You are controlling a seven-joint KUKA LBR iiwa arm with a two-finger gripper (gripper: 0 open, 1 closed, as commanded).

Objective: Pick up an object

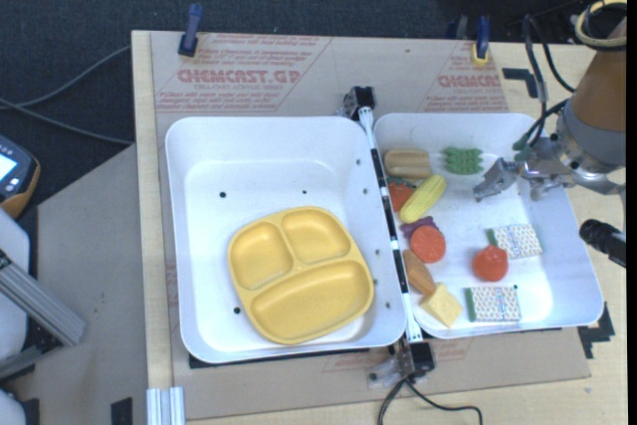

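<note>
Near edge of right bin (pixel 587 299): a cheese wedge (pixel 443 306) and a patterned packet (pixel 495 304) lie close together by the front wall, awkward to reach against the rim
Middle of right bin: a tomato (pixel 490 263), a second packet (pixel 517 240) and a red slice (pixel 428 243) sit loose and apart, likely the easier picks
Left bin (pixel 199 204): holds a yellow divided tray (pixel 299 274), lying flat, seemingly a drop spot
Far end of right bin: bread roll (pixel 406 161), corn cob (pixel 423 198) and green vegetable (pixel 461 159) crowd the divider
Gripper (pixel 495 182): poised over the right bin's far half, fingers spread, nothing between them, near the green vegetable but not touching
Task state: no object lifted yet
</note>
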